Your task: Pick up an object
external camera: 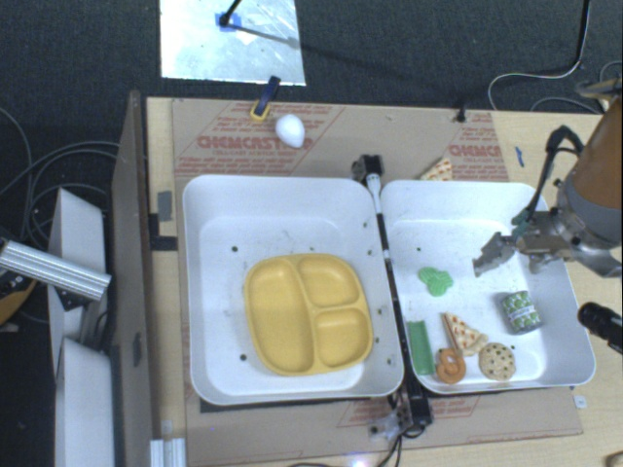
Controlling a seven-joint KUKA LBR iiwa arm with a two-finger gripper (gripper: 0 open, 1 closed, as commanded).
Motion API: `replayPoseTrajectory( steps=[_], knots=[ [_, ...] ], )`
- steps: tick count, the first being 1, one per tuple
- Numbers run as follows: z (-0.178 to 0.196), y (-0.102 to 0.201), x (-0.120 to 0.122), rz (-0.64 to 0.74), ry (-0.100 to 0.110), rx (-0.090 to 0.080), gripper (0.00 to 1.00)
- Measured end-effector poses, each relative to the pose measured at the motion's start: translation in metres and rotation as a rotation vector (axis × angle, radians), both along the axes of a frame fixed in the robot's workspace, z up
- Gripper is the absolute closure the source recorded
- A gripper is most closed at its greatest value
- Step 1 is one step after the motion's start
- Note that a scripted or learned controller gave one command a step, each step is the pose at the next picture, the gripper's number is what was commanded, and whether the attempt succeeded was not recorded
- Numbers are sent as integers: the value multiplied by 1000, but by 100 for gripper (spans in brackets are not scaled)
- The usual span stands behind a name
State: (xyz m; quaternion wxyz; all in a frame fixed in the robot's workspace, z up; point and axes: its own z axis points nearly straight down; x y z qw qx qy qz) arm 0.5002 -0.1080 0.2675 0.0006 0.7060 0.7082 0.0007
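Right bin [458,202] holds the candidate objects: green blob [435,281] near centre; green bar [420,346], pretzel [450,366], pizza-slice toy [465,335] and cookie [497,361] along the front wall; small green-patterned can [520,310] to their right. End effector [494,252] hovers above and right of the blob, nothing between its fingers; finger spread cannot be told. Left bin [214,261] carries a yellow divided tray [308,312].

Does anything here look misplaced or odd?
Yes. A white egg sits outside both bins on the cardboard behind the left bin, and a cracker-like piece lies outside behind the right bin.
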Motion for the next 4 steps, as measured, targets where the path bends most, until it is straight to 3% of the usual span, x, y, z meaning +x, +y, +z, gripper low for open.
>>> replayPoseTrajectory(
  steps=[1, 2, 3, 4],
  knots=[
    [-95, 18, 27, 3, 8, 2, 0],
    [-186, 22, 54, 0, -1, 0, 0],
    [-181, -26, 121, -1, -7, -4, 0],
    [-166, 11, 90, 3, 1, 1, 0]
  ],
)
